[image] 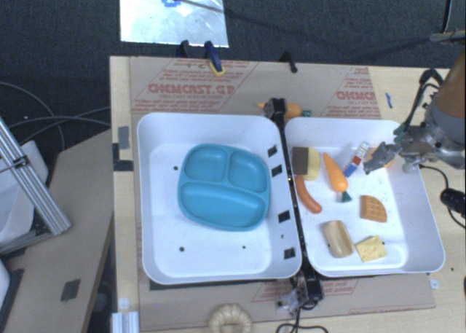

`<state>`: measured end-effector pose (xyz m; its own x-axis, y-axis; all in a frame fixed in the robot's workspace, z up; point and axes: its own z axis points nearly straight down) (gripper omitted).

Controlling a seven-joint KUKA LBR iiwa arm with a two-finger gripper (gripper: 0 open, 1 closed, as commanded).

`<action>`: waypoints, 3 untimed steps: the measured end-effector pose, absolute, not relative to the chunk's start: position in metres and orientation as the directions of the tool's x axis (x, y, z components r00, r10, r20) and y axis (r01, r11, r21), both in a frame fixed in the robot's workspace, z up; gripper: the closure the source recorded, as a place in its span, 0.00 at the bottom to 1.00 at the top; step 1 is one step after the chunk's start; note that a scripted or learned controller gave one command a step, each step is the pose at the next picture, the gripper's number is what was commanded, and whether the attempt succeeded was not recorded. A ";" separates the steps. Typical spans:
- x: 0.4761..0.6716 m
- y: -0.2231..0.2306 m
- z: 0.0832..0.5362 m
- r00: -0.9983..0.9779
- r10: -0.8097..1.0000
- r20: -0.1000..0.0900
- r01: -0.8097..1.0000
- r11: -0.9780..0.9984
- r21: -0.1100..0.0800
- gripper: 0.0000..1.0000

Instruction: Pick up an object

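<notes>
The left bin (156, 178) holds one big thing — a blue divided plate (224, 186) lying flat near its middle. The right bin (429, 244) carries all the small things, so the object to pick up must come from there.

The arm (451, 113) reaches in from the right, and its gripper (389, 155) hangs over the upper right part of the right bin, near the far wall. Whether it is released or clenched, I cannot tell; its tip is too small and dark here. Nothing is seen between its tips, so I judge that the task is at its beginning: no object is lifted, all of them lie on the bin floor, and the approach, the grasp and the lift are left.

From larger to smaller, the things in this bin are: an orange carrot (334, 171) in the middle, a red sausage (306, 195) beside the divider, a tan bread roll (337, 238) at the front, a yellow and brown block (306, 162) at the far left, a waffle piece (373, 208), a cheese piece (370, 248), and a small tube with a blue end (357, 158).

The tube lies closest to the gripper — just beside it. The carrot is near the tube and might be pushed during a descent there. The waffle and the cheese have more free floor around them.
</notes>
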<state>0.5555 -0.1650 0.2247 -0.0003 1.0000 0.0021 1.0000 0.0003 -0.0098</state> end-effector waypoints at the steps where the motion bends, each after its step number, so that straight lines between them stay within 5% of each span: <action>1: 0.558 -0.165 0.231 -0.003 1.000 0.000 1.000 0.003 0.002 0.00; 3: 0.555 -0.156 0.132 -0.001 1.000 0.001 1.000 0.001 -0.003 0.00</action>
